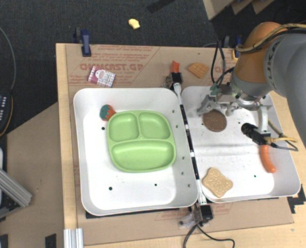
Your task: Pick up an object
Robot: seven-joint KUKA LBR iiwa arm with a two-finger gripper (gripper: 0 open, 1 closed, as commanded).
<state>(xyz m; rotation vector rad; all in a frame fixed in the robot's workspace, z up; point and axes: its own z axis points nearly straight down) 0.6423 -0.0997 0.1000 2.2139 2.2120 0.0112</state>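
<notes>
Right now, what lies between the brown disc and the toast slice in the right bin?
Camera view: only bare white bin floor lies between the brown disc and the toast slice.

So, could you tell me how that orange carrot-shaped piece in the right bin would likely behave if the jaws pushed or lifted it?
The carrot looks like a small plastic toy, so it is probably light and stiff. Its long, rounded shape suggests it could roll sideways on the smooth floor of the right bin if nudged. It tapers, so it may slip from a pinch near its thin end.
</notes>
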